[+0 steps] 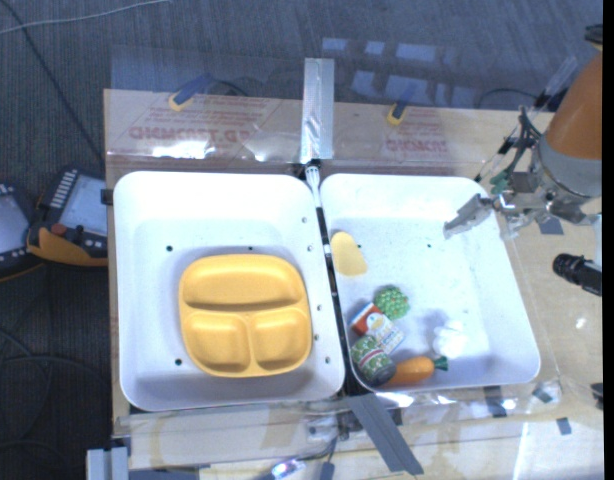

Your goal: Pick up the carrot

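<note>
- Orange and small, with a green tip: carrot (414, 370) lying on its side near the front edge of the right bin (507, 298), green end pointing right.
- Touching or just beside the carrot on its left: a dark green, speckled item (372, 356) partly wrapped in a white and red label.
- Just above that: a small red piece (364, 317) and a round, bumpy green item (390, 301), close together.
- To the carrot's right, near but apart: a pale white lump (449, 339) on the bin floor.
- Further back in the same bin, against the dividing wall: a flat yellow piece (347, 254).
- Yellow too, and much larger: a three-compartment plate (246, 313) sitting flat in the middle of the left bin (147, 218), holding nothing.
- Grey with an orange band: arm (577, 118) reaching in from the right, over the back right corner of the right bin.
- Gripper (467, 218) hanging over the back right part of the right bin, well apart from the carrot; cannot tell whether spread or pressed together, nothing seen between the tips.
- Pale wood worktop (577, 368) under both bins, with clear taped sheeting behind them and strips of grey tape along the front.
- On the dark carpet to the left: a black and orange handheld pendant (67, 218) with its cable.
</note>
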`<state>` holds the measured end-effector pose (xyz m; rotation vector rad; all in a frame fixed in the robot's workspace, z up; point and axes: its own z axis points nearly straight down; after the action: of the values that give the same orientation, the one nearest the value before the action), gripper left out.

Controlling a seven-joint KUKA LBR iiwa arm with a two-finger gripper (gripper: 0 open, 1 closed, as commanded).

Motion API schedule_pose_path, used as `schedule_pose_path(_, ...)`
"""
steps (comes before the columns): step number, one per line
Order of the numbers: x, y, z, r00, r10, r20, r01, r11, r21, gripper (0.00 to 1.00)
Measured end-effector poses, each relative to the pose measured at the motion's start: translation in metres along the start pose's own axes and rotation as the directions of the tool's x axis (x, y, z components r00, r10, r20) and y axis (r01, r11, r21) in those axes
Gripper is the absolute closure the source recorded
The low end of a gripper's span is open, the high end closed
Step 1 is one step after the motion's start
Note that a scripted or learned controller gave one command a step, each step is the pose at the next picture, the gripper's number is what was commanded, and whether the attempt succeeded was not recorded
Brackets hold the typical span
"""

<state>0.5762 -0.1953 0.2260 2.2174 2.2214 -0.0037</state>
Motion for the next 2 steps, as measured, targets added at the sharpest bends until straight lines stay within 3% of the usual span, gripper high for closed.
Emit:
schedule_pose_path(1, 0.0559, -0.0079, 0.1326, 0.998, -0.065, -0.004, 0.065, 0.998, 0.000, 0.00)
schedule_pose_path(2, 0.0565, -0.0071, 0.1230, 0.998, -0.066, -0.004, 0.066, 0.998, -0.001, 1.00)
